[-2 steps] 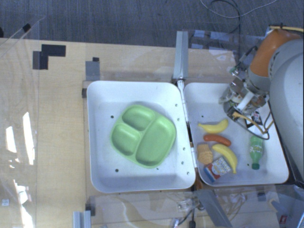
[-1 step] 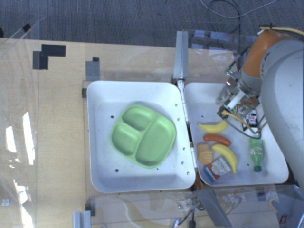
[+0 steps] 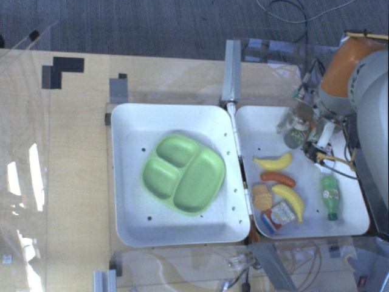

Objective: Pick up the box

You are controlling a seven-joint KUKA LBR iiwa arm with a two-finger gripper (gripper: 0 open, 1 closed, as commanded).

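**Gripper high, box untouched**

Gripper (image 3: pixel 296 131) hovers over right bin's (image 3: pixel 352 227) back edge; jaw state unreadable, probably too blurred. Box (image 3: pixel 280 214) lies at front of that bin, touching a banana (image 3: pixel 290 200), just below cracker (image 3: pixel 262 196). Green tray (image 3: pixel 183 173) in left bin (image 3: pixel 127 224).

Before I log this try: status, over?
Gripper over right bin's top. Small red-and-white box at bin's front, ungrasped. Yellow banana touching it.

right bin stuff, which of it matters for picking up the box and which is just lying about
For the job:
small box
hand

Lying about:
two bananas
sausage
cracker
green bottle
green divided plate, left bin
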